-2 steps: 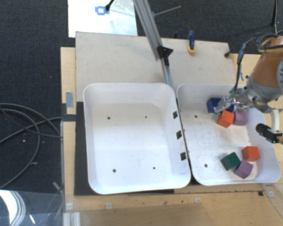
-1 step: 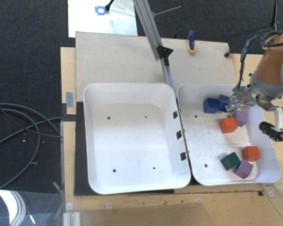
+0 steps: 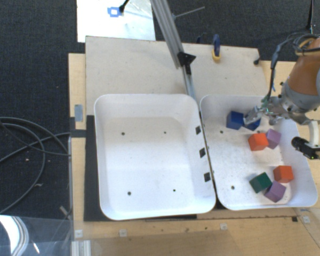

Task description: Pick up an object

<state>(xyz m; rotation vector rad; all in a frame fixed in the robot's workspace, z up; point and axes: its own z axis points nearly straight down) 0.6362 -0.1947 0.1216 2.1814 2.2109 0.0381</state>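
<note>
Reaching into the right bin [image 3: 309,196], the gripper [image 3: 254,120] hangs low beside a blue block [image 3: 234,120].
Whether its fingers are open or grasping anything, I cannot tell.

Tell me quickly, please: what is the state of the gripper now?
Gripper: low in the right bin, at the blue block; open or closed, holding or not, cannot be told.
</note>
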